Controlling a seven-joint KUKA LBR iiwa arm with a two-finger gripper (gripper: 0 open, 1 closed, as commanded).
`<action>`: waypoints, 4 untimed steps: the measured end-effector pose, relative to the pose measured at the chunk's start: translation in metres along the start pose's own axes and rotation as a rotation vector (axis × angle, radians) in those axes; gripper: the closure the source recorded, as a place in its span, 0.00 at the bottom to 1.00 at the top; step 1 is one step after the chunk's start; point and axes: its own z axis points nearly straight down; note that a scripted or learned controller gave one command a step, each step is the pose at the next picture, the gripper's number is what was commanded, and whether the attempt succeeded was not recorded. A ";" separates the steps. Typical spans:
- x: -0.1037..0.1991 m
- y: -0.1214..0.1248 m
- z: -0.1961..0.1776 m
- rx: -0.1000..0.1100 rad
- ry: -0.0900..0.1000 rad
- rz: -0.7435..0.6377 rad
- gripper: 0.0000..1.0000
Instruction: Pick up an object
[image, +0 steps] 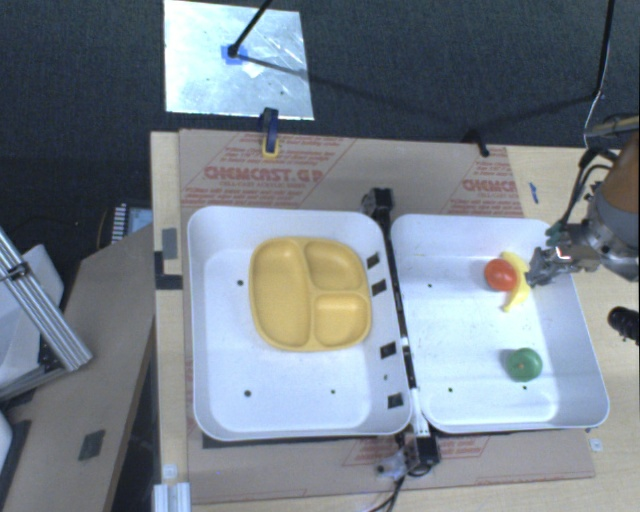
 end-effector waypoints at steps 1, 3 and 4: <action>0.062 0.001 -0.009 0.000 0.002 -0.004 1.00; 0.180 0.003 -0.012 0.000 0.003 -0.006 1.00; 0.234 0.002 -0.006 0.001 0.002 -0.004 1.00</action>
